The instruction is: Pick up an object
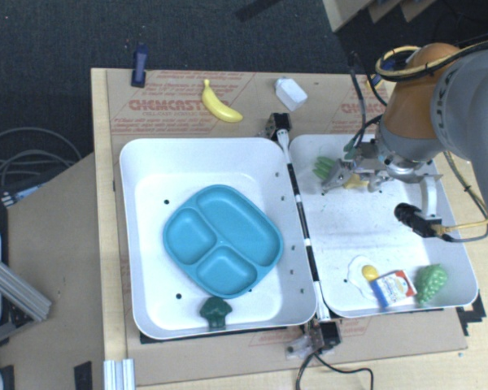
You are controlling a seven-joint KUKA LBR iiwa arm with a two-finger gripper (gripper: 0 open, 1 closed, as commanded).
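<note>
My gripper (359,175) hangs low over the far part of the right bin (455,250), under the grey arm and its orange band. Just left of it lies a small green item (324,167), close to the gripper or touching it. A pale yellow bit shows right beneath the gripper; I cannot make out what it is. At the near end of the same bin lie a toy fried egg (363,272), a small red and blue carton (393,288) and a green bunch of grapes (430,281).
The left bin (138,218) holds a blue divided plate (221,239) and a dark green broccoli (215,310) by its near wall. A banana (220,104), a white block (291,93) and a blue item (139,65) lie on the bench behind the bins. A black cable fitting (413,218) hangs beside the arm.
</note>
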